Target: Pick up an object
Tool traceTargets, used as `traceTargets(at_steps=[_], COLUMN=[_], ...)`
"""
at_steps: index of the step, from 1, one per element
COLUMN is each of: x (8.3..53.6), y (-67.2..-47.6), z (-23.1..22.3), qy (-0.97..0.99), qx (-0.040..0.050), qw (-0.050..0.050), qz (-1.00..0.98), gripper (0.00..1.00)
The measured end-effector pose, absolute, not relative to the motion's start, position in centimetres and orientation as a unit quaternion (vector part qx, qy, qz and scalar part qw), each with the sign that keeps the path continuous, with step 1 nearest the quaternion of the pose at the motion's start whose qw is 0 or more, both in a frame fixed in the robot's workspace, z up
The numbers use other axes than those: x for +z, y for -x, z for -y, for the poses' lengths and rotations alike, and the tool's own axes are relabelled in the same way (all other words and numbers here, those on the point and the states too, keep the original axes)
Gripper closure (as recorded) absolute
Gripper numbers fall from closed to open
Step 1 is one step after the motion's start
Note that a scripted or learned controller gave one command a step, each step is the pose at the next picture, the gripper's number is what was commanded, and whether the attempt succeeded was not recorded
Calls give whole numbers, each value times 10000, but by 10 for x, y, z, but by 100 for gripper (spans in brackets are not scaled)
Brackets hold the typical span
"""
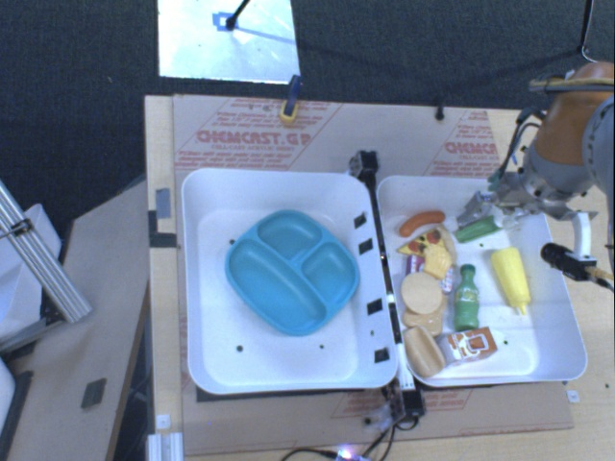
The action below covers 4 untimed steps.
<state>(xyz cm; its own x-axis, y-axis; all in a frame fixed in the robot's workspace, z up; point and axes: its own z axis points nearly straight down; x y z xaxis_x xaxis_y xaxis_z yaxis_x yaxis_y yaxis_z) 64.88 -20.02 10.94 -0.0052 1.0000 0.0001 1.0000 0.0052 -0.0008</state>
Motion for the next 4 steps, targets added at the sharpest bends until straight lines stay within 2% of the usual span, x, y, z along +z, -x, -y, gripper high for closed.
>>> traceTargets(at_steps=[1, 2, 4], x=[86, 100, 192], y=[-651, -653, -662], z=[200, 200, 205], qy=[7049, 7043, 7052], qx=[-8, -26, -20], qw=[-26, -56, -31], qz=[7093, 7099, 7090], gripper=[0, 100, 100])
